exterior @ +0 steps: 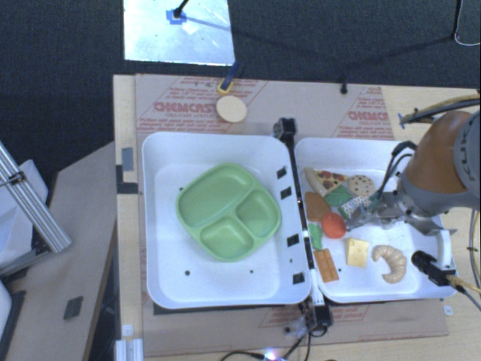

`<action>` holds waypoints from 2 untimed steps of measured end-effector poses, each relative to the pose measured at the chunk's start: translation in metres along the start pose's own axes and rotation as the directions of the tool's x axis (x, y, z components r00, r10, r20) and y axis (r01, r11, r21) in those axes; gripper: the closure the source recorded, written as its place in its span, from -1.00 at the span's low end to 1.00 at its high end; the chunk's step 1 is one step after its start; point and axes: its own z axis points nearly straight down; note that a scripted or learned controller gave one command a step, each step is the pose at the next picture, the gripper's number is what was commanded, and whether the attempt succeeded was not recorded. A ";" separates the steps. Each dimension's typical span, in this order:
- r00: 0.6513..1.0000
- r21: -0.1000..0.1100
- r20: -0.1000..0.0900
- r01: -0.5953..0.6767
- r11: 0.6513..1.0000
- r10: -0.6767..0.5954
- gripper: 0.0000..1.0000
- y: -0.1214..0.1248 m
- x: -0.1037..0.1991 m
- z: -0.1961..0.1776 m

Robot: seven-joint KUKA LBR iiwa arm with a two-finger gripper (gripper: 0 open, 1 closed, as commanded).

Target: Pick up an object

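The right bin [421,292] holds a heap of toy food: a pizza slice [325,180], a cookie [361,184], a green piece [338,198], a brown oval [316,206], a red tomato [334,227], a yellow cheese block [358,252], a croissant [389,262] and an orange cracker [326,265]. My gripper [357,209] reaches in from the right, low over the green piece and beside the tomato. The orange-banded arm [443,168] hangs over the bin's right half.
The left bin [158,224] carries a green divided plate [228,211]. A black divider [295,201] runs between the bins. A round wooden disc [231,109] lies on the cardboard behind them. A metal sheet [178,21] lies farther back.
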 end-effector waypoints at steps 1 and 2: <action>1.000 -0.006 0.002 0.000 1.000 0.000 1.00 0.001 -0.001 -0.013; 1.000 -0.010 0.003 0.003 1.000 -0.003 1.00 0.003 -0.001 -0.077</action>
